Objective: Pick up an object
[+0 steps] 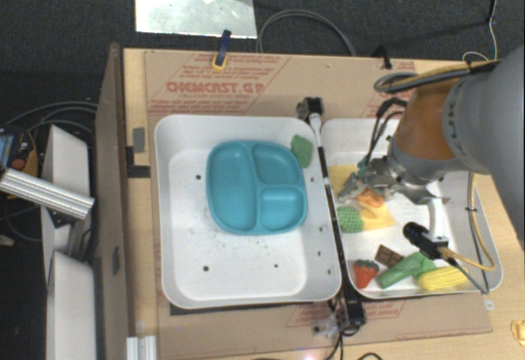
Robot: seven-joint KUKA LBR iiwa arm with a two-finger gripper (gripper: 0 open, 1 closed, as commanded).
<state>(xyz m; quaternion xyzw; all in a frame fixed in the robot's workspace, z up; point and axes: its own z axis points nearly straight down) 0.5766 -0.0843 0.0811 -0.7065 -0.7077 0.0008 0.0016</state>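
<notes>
I'm holding the gripper [367, 184] low in the right bin [484, 229], over the orange piece [371, 200] near its left wall, where toys cluster, though I can't tell its state.

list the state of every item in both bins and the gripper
blue divided plate: flat in the left bin, compartments bare
green piece: at the plate's upper right edge
gripper: low in the right bin, over the yellow and orange pieces
round green toy: lying by the divider
strawberry: lying at the near rim
brown block: lying flat
green vegetable: on its side
corn: on its side
</notes>
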